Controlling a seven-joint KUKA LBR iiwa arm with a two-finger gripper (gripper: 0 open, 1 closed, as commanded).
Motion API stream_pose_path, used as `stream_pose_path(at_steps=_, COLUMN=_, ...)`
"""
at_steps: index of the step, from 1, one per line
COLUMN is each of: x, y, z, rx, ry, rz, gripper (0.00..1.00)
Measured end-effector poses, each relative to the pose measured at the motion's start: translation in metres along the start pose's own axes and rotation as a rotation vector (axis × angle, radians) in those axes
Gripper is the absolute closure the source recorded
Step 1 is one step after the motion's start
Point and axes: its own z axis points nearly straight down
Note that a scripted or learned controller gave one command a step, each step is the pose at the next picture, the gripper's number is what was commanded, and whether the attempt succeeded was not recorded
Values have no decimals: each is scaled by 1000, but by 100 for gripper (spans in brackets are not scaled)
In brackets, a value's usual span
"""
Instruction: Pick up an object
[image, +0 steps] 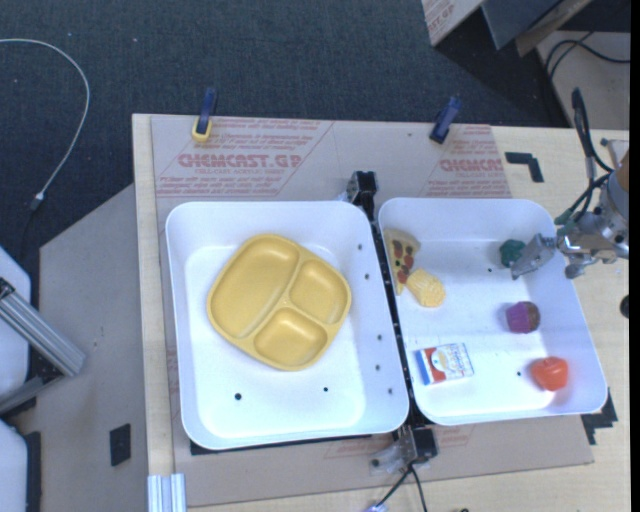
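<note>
The right bin (480, 405) holds several small objects: a green piece (511, 250), a purple ball-like piece (522, 317), an orange-red piece (549, 373), a white carton with blue and red print (443, 362), a yellow round piece (428, 289) and a pizza-slice toy (402, 253). My gripper (553, 262) hangs over the bin's right rim, open, with nothing between its fingers. Its left finger (530, 258) sits just right of the green piece, close to it or touching it.
The left bin (200, 390) carries a yellow divided plate (279, 300). A black clip (362, 186) sits where the two bins meet at the back. A blue clamp (445, 120) and a yellow-blue clamp (204, 118) hold the cardboard sheet's far edge.
</note>
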Motion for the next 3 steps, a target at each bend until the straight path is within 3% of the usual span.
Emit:
stream_pose_path(at_steps=2, x=5, y=9, z=90, rx=0, ry=0, rz=-2, gripper=0)
stream_pose_path(at_steps=3, x=4, y=10, z=77, rx=-6, ry=-3, rz=-1, gripper=100)
